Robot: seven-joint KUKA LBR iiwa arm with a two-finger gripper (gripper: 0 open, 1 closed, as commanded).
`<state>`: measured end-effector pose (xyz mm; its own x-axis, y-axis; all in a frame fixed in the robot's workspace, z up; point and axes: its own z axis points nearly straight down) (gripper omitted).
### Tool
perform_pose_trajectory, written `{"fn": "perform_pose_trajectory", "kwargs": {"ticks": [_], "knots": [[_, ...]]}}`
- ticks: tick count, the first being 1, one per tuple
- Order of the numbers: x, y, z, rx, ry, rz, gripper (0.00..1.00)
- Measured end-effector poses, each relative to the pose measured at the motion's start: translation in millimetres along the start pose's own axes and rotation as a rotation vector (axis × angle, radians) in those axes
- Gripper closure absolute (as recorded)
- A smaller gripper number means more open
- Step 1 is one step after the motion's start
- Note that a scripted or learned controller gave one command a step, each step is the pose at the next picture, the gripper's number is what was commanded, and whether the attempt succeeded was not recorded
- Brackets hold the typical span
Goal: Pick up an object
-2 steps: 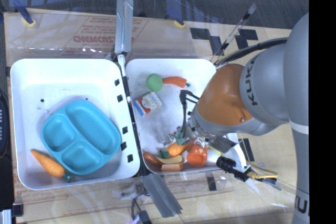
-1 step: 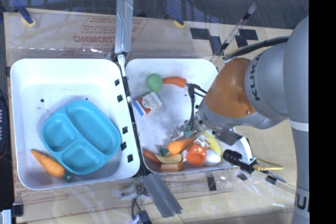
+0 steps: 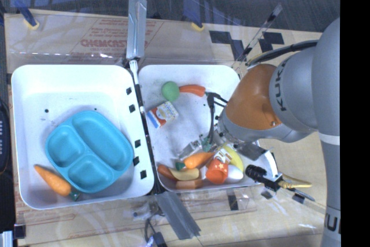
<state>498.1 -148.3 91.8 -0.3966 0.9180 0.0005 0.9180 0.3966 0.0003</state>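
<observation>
Gripper [image 3: 203, 146] dips low into the right bin [image 3: 191, 73], lower centre of frame, over the toy pile: carrot [image 3: 199, 159] nearest. Grasp or not, cannot tell; wrist blocks it.

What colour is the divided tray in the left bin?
Light blue; the tray shows plainly in the camera view.

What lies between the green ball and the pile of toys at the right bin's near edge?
In the camera view, a small carton lies between the green ball and the pile.
</observation>
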Motion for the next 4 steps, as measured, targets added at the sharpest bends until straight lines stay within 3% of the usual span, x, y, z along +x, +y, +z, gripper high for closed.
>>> {"fn": "perform_pose_trajectory", "kwargs": {"ticks": [1,2,3,4], "knots": [[-7.9,49.9,-55.0,-0.001,-0.002,-0.319,0.0],[7.8,113.0,-17.7,0.002,0.002,-0.207,0.0],[-56.7,149.1,-17.5,0.0,-0.003,-0.283,0.0],[-6.1,148.1,-54.7,-0.001,0.0,-0.48,0.0]]}}
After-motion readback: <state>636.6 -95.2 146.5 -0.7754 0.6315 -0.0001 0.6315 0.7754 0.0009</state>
